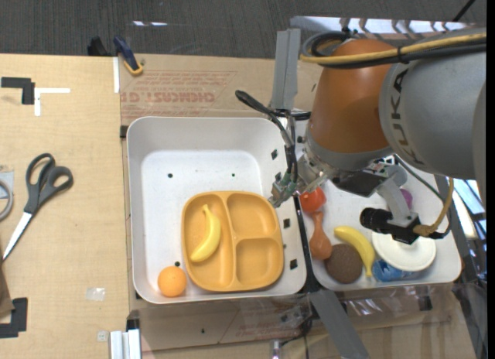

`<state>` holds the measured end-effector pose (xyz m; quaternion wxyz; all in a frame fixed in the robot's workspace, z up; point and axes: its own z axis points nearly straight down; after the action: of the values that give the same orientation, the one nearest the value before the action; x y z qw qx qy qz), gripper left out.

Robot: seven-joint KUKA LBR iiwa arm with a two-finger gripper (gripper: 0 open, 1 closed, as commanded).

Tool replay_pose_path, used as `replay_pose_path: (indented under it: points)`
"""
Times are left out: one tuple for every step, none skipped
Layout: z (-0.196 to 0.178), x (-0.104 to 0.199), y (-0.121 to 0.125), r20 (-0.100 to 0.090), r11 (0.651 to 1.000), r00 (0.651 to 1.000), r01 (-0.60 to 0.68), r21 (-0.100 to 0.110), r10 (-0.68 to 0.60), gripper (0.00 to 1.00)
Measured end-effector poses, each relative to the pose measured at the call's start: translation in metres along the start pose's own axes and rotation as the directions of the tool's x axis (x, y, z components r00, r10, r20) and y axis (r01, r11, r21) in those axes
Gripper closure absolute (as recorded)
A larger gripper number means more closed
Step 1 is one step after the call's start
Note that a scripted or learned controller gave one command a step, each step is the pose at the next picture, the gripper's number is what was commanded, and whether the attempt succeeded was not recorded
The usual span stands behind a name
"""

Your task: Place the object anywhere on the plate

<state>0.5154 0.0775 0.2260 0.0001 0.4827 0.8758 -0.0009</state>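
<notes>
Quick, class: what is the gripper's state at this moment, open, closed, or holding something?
Gripper: cannot be told; it sits over the divide between the two bins, beside the yellow plate, with nothing visibly held.

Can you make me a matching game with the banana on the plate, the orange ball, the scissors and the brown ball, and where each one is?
Things:
1. banana on the plate
2. orange ball
3. scissors
4. brown ball

Places:
A. on the cardboard, left of both bins
B. in the right bin, next to another banana
C. in the long left part of the yellow plate
D. in the left bin, by the plate's lower left corner

Pairs: 1-C, 2-D, 3-A, 4-B
</notes>
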Motion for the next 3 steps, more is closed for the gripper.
replay_pose_path:
  points:
    - [-0.041, 0.045, -0.016, 0.001, 0.904, 0.904, -0.428, 0.001, 0.428, 1.00]
    - [-0.023, 0.020, -0.031, 0.000, 0.974, 0.974, -0.225, 0.001, 0.225, 1.00]
    - [-0.056, 0.051, -0.012, 0.001, 0.999, 0.999, -0.034, 0.000, 0.034, 1.00]
